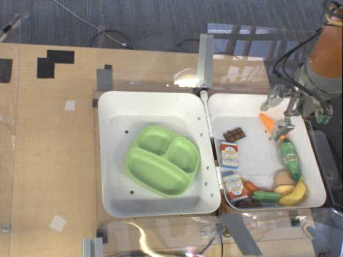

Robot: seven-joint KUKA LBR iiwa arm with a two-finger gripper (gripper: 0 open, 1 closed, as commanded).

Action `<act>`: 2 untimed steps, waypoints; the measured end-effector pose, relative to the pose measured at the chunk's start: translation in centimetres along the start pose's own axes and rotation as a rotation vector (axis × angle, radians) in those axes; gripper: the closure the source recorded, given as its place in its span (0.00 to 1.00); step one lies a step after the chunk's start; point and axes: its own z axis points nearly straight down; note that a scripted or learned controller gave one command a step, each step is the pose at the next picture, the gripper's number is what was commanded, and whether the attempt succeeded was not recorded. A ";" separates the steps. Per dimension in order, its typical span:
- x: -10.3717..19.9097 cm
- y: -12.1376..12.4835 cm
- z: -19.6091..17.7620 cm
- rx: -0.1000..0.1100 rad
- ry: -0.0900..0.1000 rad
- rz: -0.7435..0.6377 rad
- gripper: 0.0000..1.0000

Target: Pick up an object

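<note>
While the arm reaches in over the right bin (316, 159), the pincer (283, 126) hangs low above its upper part, just beside a small orange carrot (267, 121) and above a green bottle (289, 157); whether it is released or clenched I cannot tell. Nothing shows as grasped, so this looks like the approach step. Next it likely needs to settle squarely over one item. That bin also has a chocolate piece (233, 134), two small cartons (229, 156), a banana (294, 193). A green divided plate (163, 160) lies in the left bin (115, 111).
</note>
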 end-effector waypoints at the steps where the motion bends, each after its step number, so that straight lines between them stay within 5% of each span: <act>1: -3.7 -4.3 17.0 -0.003 0.014 0.094 0.00; 2: -1.0 -8.5 17.6 0.002 -0.002 0.002 0.00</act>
